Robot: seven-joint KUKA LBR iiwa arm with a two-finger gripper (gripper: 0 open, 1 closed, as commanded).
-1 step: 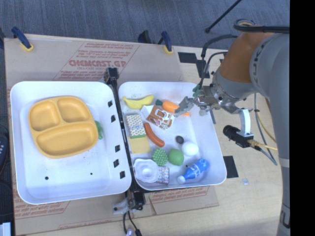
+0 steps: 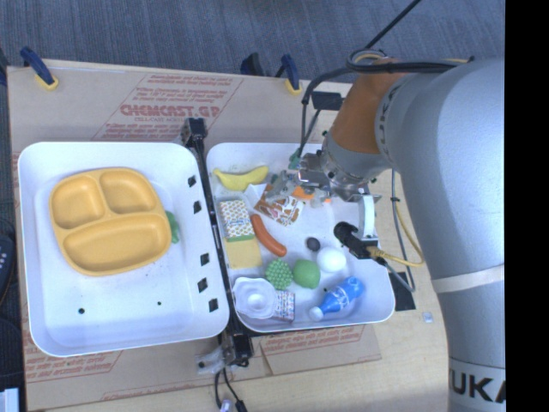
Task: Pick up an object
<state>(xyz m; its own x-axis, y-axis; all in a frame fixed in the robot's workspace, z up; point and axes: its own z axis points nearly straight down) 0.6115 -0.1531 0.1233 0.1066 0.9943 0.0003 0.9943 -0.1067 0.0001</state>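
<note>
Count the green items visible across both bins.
3: a bumpy green ball and a smooth green ball side by side in the right bin, plus a green piece beside the yellow tray. Others may be hidden.

We see the bench (image 2: 111,110) covered with brown cardboard sheeting printed in red lettering, held at its far edge by blue clamps (image 2: 39,67). Two shallow white bins sit directly on it, side by side and touching along a black hinged divider (image 2: 206,221). The left bin (image 2: 51,316) takes up the left half of the board; the right bin (image 2: 377,303) sits just beside it. Grey carpeted floor (image 2: 171,15) shows beyond the far edge. Cables (image 2: 225,384) trail off the near edge.
</note>
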